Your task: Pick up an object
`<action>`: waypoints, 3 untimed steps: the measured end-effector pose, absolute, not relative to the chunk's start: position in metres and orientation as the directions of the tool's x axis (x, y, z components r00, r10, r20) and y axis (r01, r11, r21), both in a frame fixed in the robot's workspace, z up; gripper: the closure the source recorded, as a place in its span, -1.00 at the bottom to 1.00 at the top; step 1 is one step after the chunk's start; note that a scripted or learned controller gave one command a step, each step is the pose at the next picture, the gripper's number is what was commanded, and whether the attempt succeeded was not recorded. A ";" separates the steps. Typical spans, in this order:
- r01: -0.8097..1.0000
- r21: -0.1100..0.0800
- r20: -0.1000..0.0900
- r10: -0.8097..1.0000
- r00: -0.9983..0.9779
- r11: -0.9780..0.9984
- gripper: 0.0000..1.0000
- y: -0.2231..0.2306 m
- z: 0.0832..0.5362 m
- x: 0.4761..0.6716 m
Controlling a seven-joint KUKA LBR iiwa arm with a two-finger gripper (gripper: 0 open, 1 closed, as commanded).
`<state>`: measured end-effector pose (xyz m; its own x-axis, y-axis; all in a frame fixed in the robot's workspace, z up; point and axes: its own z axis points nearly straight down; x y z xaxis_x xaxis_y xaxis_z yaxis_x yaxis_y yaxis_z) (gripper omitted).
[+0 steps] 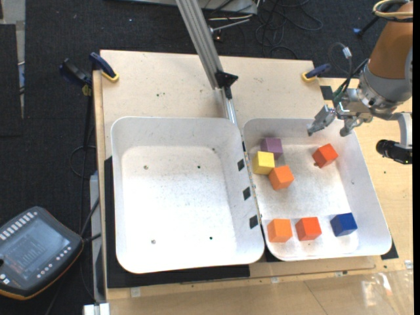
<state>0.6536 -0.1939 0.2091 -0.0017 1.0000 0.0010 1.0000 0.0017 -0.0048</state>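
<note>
My tool (pixel 333 121) hangs over the far right corner of the right bin (pixel 367 176), its two fingers spread wide with nothing between them and touching no block that I can see. The nearest candidate is the red-orange cube (pixel 325 155), which sits alone just below and slightly toward the near side of my fingers, well apart from the purple cube (pixel 272 146), yellow cube (pixel 264 162) and orange cube (pixel 281 176) clustered by the bin's left wall. I judge that lone cube the best pick: it has free space on all sides, so my fingers can straddle it without nudging a neighbour. To do it well I should centre over it, turn my wrist so the fingers meet two flat faces and not its corners, descend straight, and close only once the pads are level with its middle. The left bin (pixel 131 176) lies beside it on the desk (pixel 170 84).
</note>
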 end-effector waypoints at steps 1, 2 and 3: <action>1.000 -0.001 -0.001 1.000 -0.004 0.004 -1.00 -0.194 0.212 0.655; 1.000 -0.003 0.000 1.000 -0.001 0.001 -1.00 -0.191 0.169 0.651; 1.000 0.003 -0.003 1.000 -0.003 0.003 -1.00 -0.192 0.127 0.658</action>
<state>0.6577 -0.1923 0.1273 -0.0034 1.0000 -0.0032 1.0000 0.0034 0.0029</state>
